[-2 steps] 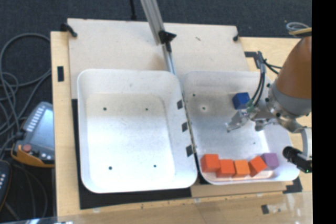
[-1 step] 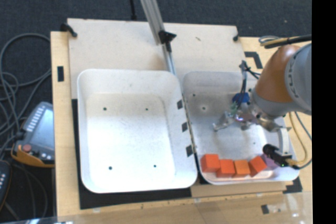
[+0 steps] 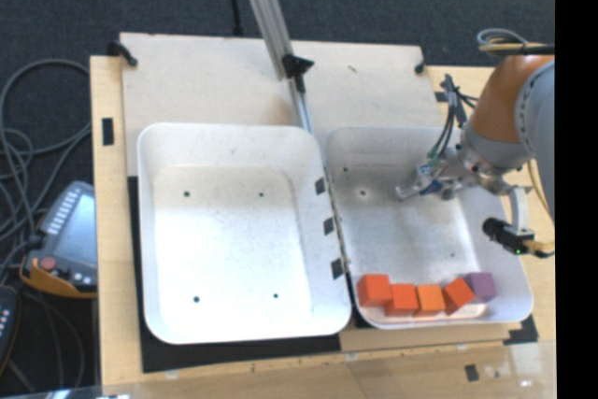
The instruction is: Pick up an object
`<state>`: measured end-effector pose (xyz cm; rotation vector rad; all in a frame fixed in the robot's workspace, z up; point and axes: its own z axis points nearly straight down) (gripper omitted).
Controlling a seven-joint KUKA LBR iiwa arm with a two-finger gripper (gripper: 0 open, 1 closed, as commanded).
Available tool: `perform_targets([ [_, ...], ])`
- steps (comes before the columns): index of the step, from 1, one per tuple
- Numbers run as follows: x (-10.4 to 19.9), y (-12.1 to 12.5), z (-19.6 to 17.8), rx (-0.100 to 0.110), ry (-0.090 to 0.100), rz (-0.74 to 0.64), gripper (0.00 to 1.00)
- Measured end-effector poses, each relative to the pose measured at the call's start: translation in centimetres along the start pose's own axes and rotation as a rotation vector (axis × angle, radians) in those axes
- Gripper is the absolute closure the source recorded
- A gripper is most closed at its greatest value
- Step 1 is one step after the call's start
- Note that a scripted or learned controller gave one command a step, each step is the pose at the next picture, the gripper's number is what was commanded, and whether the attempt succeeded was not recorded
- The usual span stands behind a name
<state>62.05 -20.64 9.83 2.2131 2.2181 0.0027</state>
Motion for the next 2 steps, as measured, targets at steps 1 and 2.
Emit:
perform_targets([
  [1, 1.0, 4.6, 0.0, 0.0, 0.002, -0.002, 0.0],
  [2, 0.7, 4.4, -1.1, 0.003, -0.002, -0.008, 1.0],
])
